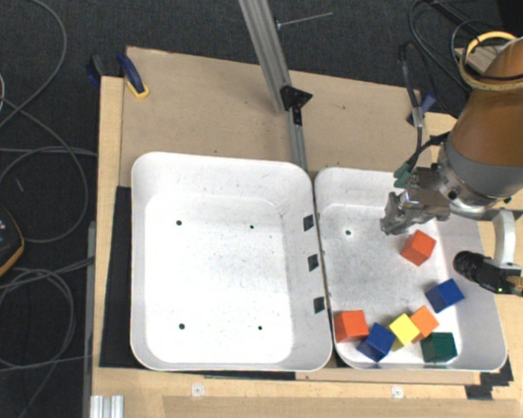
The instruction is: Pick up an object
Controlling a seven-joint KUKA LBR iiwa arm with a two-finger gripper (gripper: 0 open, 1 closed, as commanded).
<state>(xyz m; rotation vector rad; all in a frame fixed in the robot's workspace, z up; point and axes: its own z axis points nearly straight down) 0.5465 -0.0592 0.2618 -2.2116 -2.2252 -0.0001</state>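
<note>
My gripper (pixel 401 218) hangs over the upper part of the right bin (pixel 357 256). An orange-red cube (pixel 418 247) lies just below and to the right of it, close to the gripper; whether they touch I cannot tell. Further down sits a blue cube (pixel 446 294). Along the bin's front edge there is a cluster: an orange cube (pixel 352 324), a blue cube (pixel 378 341), a yellow cube (pixel 403 329), another orange cube (pixel 425 321) and a green cube (pixel 439 347).
The left bin (pixel 221 264) stands beside the right one, with small black clips (pixel 312 262) on the shared rim. A slanted metal pole (pixel 271 60) rises behind the bins. Cables lie on the dark floor at left.
</note>
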